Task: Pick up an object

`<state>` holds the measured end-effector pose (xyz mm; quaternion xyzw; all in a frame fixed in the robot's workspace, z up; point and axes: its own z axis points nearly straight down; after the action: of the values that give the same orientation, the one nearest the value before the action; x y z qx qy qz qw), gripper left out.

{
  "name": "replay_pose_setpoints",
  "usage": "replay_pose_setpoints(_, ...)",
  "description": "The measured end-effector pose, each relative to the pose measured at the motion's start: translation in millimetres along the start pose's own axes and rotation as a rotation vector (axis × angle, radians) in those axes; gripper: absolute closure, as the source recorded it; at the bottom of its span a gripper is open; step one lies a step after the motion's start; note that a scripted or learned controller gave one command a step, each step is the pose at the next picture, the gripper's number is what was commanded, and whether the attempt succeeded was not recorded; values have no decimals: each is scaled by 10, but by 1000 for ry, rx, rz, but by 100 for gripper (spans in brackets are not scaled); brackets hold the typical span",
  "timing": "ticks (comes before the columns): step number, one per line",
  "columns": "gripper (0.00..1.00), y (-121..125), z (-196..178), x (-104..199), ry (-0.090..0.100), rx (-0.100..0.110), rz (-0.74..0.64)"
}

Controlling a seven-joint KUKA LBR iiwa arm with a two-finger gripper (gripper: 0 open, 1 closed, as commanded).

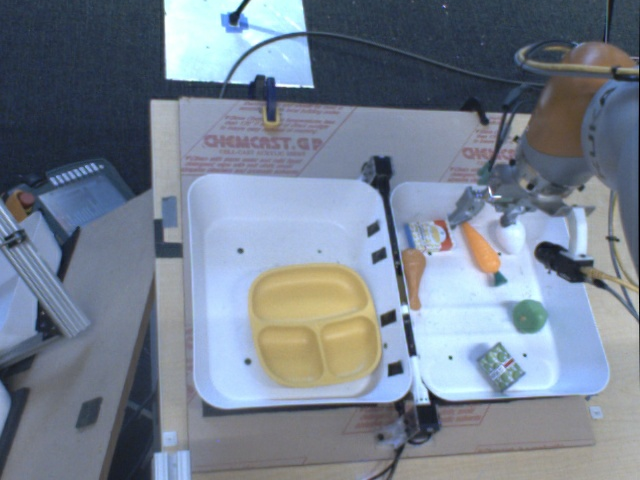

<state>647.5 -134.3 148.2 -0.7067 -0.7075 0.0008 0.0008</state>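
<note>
The gripper (487, 206) hangs just above the orange carrot (481, 249), probably to grab it, but I cannot tell its state.

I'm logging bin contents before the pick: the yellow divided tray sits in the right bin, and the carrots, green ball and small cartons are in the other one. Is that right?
Not quite. The camera view shows the yellow divided tray in the left bin, not the right. The carrots, green ball and small cartons lie in the right bin, so they are indeed in the other one.
</note>
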Motion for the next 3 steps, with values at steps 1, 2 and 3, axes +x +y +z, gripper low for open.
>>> replay_pose_setpoints(1,0,101,514,33,0,-1,-4)
replay_pose_setpoints(2,0,136,571,30,-1,-9,-5)
replay_pose_setpoints(3,100,167,434,47,2,-19,-7)
